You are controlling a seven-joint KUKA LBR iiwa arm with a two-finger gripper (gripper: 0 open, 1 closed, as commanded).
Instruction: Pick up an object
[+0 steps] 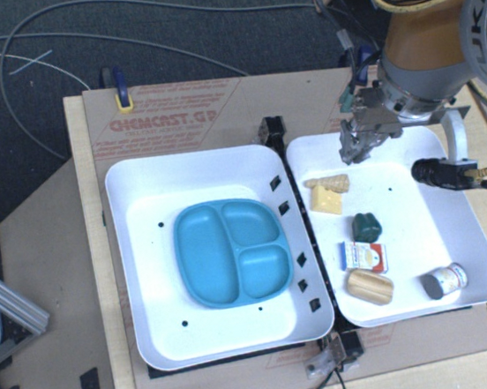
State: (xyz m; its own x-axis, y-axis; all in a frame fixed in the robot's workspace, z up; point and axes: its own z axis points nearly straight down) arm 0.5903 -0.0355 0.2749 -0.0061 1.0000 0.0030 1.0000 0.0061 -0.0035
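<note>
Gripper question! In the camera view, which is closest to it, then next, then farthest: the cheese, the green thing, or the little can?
From the gripper:
1. Cheese, just below it, at the right bin's far left.
2. Green thing, mid-bin, farther down.
3. Can, at the bin's near right corner.

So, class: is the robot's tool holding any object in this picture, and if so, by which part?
Nothing is held. The tool hangs over the back of the right bin, with no object between its tips; the yellow wedge lies apart below it.

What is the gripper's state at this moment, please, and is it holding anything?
Gripper: above the far end of the right bin, nothing seen held; open or shut cannot be told.
</note>
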